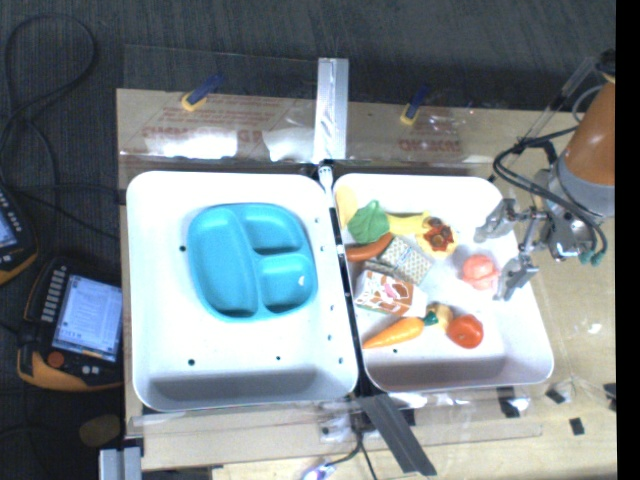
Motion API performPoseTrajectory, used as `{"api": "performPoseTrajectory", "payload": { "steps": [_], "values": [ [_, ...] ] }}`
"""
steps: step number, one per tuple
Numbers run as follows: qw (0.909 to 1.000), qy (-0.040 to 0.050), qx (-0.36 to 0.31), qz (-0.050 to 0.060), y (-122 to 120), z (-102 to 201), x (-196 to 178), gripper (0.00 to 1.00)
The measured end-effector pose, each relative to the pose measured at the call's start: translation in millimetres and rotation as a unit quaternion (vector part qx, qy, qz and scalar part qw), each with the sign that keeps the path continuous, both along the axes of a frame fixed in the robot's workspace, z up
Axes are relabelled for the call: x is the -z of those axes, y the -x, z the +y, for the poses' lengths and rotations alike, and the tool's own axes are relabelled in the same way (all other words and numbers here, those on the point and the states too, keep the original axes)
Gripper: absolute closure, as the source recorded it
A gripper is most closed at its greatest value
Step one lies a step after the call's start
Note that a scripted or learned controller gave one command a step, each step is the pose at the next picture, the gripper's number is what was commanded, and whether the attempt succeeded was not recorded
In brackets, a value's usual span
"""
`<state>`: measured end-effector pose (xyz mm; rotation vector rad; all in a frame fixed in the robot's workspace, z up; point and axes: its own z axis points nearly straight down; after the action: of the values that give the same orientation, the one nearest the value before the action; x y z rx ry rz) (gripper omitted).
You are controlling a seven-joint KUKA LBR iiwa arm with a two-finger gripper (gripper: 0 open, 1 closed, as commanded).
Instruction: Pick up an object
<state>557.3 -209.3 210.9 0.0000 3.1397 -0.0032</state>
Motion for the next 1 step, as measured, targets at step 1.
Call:
{"api": "performPoseTrajectory", "payload": {
  "steps": [1],
  "values": [
    [0.9961, 0.0009, 0.088, -0.006, 10.5, 2.6, 120.6, 0.0]
  ]
}}
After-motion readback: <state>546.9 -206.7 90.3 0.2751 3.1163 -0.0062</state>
